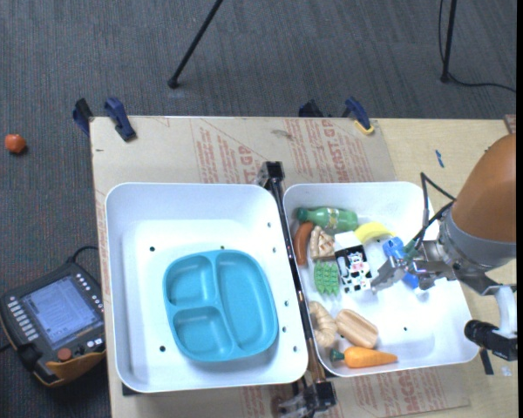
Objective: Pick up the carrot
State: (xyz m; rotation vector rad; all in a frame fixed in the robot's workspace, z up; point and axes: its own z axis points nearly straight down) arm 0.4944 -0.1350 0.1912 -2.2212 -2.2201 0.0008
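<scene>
The small orange plastic carrot [367, 357] lies untouched at the right-hand white bin's [436, 342] near edge, so the empty, spread-fingered gripper [399, 271], poised mid-bin, must reach nearer.

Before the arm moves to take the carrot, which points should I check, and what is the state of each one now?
1. Carrot in plain view in the right bin, near its front edge: ok.
2. Nothing lying on top of the carrot: ok.
3. Room beside the carrot: not ok, the hot dog lies close behind it.
4. Gripper above the carrot: not ok, it hangs further back, by the cow-print carton.
5. Jaws open: cannot tell.
</scene>
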